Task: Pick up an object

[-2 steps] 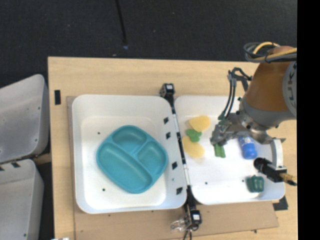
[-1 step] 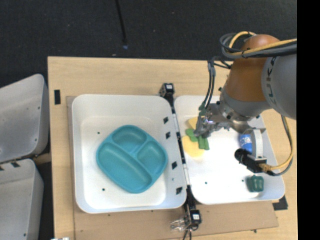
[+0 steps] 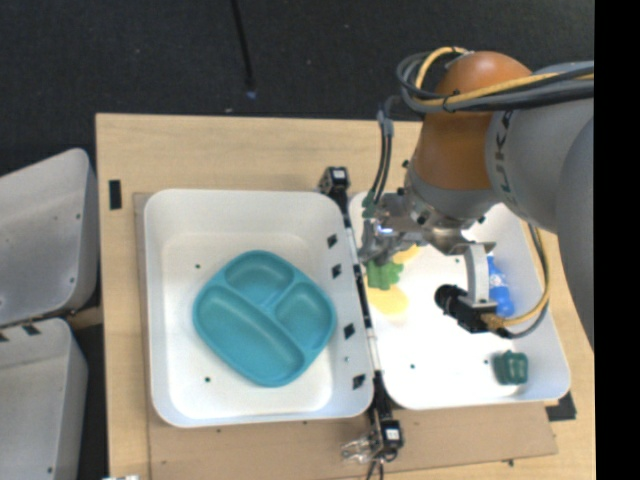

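My gripper [image 3: 385, 251] hangs low over the left side of the right bin [image 3: 440, 388], right above a small green object [image 3: 383, 273]. The green object lies against a yellow piece [image 3: 392, 301] near the bin's left wall. The wrist and its metal parts hide the contact between tool and green object. A blue and white object [image 3: 498, 290] lies further right, partly behind a cable. A dark green block [image 3: 512, 368] rests near the bin's front right corner.
The left bin [image 3: 170, 368] holds a teal divided plate [image 3: 264, 314]. A black cable with a connector [image 3: 460, 306] loops over the right bin's middle. The orange-banded arm [image 3: 465, 128] covers the right bin's back part.
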Robot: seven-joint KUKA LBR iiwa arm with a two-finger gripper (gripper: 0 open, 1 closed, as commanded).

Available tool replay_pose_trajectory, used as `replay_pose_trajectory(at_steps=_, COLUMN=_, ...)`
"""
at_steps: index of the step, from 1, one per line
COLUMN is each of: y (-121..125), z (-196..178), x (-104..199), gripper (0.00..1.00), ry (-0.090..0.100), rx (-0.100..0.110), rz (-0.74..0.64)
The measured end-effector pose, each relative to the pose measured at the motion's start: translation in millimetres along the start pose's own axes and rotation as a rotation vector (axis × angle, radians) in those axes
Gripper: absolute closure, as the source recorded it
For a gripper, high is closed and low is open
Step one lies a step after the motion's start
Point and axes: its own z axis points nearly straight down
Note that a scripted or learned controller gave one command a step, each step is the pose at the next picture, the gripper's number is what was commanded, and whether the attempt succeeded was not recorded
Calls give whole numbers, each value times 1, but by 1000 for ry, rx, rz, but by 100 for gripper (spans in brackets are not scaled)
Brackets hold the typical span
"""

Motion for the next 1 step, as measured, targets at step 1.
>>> replay_pose_trajectory(at_steps=1, y=1, z=-1, x=60, gripper=100, ry=0, rx=1, rz=-1)
